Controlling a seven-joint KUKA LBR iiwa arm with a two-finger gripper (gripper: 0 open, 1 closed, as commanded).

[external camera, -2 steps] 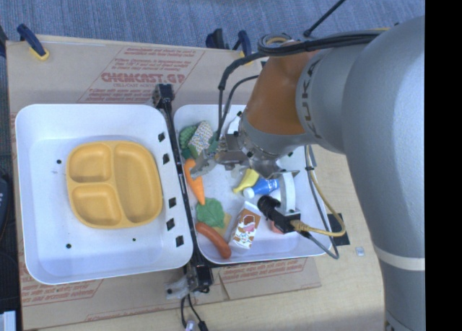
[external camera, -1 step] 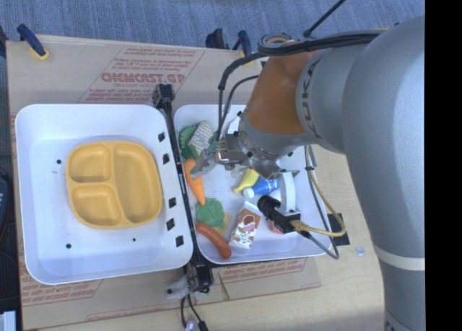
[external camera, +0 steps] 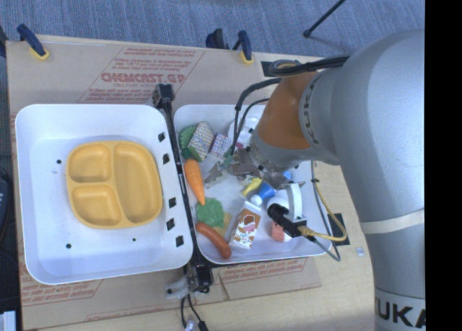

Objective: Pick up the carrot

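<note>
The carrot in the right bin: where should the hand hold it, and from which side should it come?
Grip the carrot at its thick middle, coming from above. It lies flat along the bin's left wall, so close across its width; the broccoli crowds its narrow end.

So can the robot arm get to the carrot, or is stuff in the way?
Probably yes. The carrot lies bare at the left edge of the right bin, with nothing on top of it. The gripper hangs close beside it. The green toy and the bin wall crowd it, so a grab may be tight.
</note>
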